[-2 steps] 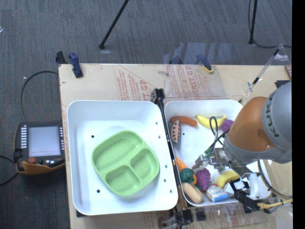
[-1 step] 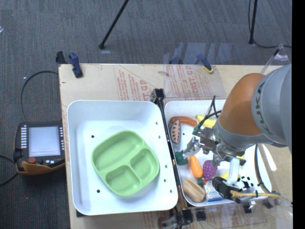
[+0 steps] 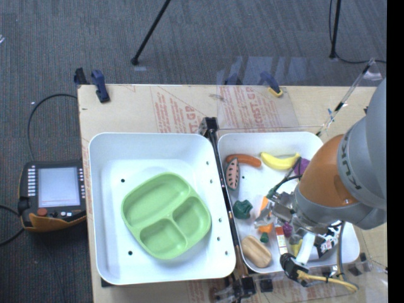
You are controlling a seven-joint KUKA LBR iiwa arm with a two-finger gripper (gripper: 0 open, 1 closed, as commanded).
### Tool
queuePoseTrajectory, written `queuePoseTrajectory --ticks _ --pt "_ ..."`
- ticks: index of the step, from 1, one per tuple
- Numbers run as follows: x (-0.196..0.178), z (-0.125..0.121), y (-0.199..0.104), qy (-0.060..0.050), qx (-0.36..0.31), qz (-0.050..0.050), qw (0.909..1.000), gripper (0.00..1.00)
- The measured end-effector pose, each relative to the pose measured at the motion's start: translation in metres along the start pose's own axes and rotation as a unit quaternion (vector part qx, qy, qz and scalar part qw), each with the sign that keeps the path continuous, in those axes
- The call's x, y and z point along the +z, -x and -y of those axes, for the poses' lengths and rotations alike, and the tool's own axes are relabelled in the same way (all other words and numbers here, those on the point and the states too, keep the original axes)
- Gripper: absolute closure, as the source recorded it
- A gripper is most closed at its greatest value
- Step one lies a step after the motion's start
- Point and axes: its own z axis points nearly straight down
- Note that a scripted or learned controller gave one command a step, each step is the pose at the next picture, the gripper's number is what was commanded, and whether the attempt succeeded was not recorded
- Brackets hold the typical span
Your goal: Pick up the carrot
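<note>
Carrot just left of claw (grip state unclear), right bin

Dark grey carpet surrounds the cardboard-topped bench; tripod legs stand behind.

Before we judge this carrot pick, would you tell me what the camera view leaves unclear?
- Tool: the arm's wrist covers it, so its state cannot be judged.
- Carrot: only an orange piece shows beside the wrist.
- Right bin: its near right part lies under the arm.
- Purple item: mostly hidden behind the arm.
</note>
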Motion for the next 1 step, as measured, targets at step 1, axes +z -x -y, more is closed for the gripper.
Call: queuePoseTrajectory --ticks 1 --pt "-0.0062 0.0037 0.0010 -0.008 0.001 0.001 1.0000 1.00"
